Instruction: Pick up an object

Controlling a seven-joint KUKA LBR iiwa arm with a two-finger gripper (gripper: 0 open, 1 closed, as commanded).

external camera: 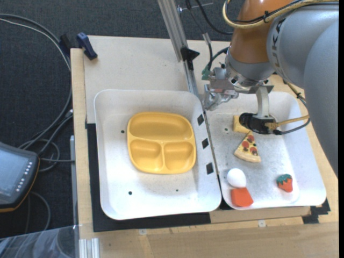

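Observation:
The right bin (309, 160) holds several toy foods. A pizza slice (248, 147) lies mid-bin. A yellow cheese-like block (239, 124) sits just above it, partly hidden by a black part hanging off the arm. A white egg (235, 177) and an orange piece (242, 197) rest near the front edge. A red strawberry (285, 182) is at the front right. My gripper (214, 99) hangs over the bin's back left corner, close to the divider between the bins and left of the cheese block. Nothing shows in its grasp.
A yellow divided plate (160, 142) lies in the left bin (107, 160). A slanted metal pole (174, 23) rises behind the bins, near the gripper. Cables trail from the wrist over the right bin. A blue clip (86, 44) sits at the bench's back left corner.

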